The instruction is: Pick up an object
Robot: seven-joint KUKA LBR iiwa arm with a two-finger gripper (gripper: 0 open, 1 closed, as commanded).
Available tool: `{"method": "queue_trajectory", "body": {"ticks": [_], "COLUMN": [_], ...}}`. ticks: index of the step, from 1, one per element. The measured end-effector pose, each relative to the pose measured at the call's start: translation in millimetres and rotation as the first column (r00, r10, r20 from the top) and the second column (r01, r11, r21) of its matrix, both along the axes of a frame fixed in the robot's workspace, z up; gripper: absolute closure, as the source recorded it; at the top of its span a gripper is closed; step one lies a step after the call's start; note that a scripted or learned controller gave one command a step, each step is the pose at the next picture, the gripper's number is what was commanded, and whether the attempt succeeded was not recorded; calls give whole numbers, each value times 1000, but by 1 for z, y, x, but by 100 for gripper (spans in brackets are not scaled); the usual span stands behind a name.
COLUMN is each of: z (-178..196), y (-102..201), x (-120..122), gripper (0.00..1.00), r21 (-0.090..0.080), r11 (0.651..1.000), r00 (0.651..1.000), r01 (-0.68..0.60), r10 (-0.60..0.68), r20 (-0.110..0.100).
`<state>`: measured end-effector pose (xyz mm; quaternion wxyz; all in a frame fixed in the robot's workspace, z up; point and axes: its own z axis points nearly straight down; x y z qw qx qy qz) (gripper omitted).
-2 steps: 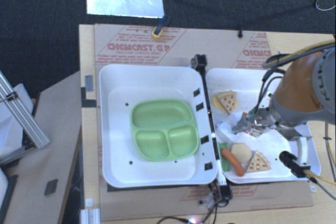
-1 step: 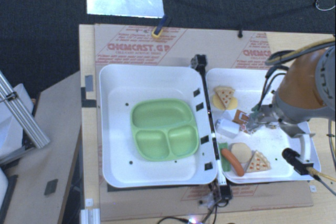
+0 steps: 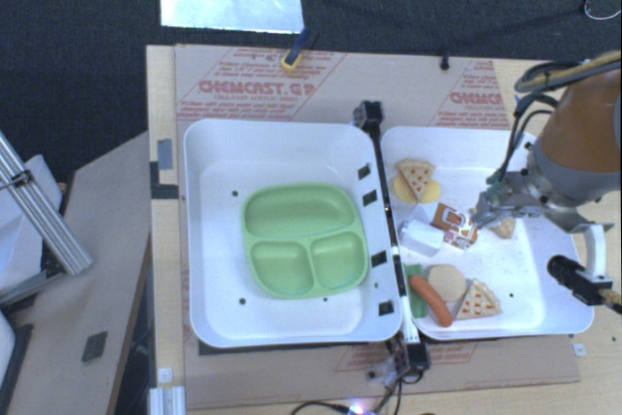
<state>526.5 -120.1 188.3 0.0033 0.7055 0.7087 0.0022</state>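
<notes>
My gripper [image 3: 473,226] sits low in the right bin [image 3: 544,306], right at a small red/orange packet [image 3: 451,221]; can't read its print. Pizza slice [image 3: 416,178] near the far wall, another [image 3: 476,302] w/ a carrot [image 3: 431,298] at the near wall. Left bin [image 3: 209,238] holds a green tray [image 3: 299,239]. Board behind reads "CHEMCAST GP" [image 3: 257,86].

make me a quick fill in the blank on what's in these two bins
1. The green divided tray lies in the ____ bin.
2. The tray has ____ compartments.
3. The toy hot dog lies in the ____ bin, beside a pizza slice.
4. The gripper hovers over the ____ bin.

Missing words: left; three; right; right
</notes>
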Motion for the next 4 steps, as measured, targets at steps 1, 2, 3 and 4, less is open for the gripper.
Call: {"method": "queue_trajectory", "body": {"ticks": [1, 2, 3, 4], "z": [38, 29, 27, 41], "y": [0, 32, 58, 46], "x": [2, 52, 93, 91], "gripper": [100, 100, 100, 100], "r21": [0, 2, 2, 1], "r11": [1000, 1000, 1000, 1000], "r00": [1000, 1000, 1000, 1000], "r01": [0, -5, -4, 3], "r10": [0, 5, 4, -3], "r20": [-2, -3, -3, -4]}}
